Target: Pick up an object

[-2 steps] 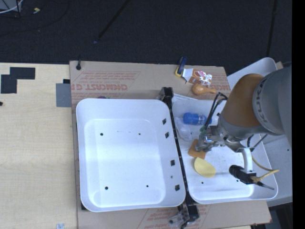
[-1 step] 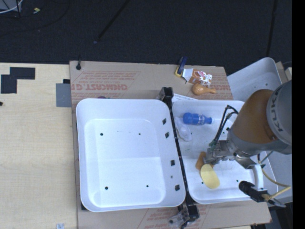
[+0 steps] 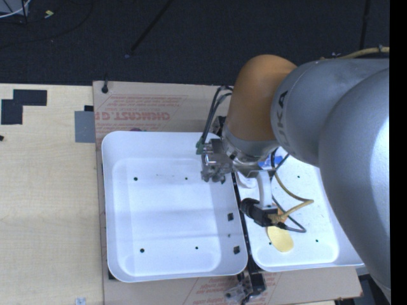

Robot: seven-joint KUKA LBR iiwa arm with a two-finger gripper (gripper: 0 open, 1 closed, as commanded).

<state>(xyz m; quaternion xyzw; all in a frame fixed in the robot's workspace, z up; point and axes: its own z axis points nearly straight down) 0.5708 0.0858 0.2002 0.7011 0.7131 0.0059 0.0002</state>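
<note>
Brown cardboard (image 3: 159, 110) with red print lies under both white bins. The grey arm (image 3: 343, 126) crosses the right bin (image 3: 321, 246) and hides much of its floor. The gripper (image 3: 213, 170) hangs over the left bin (image 3: 121, 189), close to its right wall; whether it is parted or closed cannot be told. A yellow oval object (image 3: 282, 240) lies flat in the right bin's near left corner. Its long axis slants from upper left to lower right, and its upper end is partly covered.

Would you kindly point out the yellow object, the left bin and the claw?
yellow object (image 3: 280, 239): camera view, middle of its top.
left bin (image 3: 114, 202): camera view, its left wall.
claw (image 3: 213, 174): camera view, its metal lower end.
</note>
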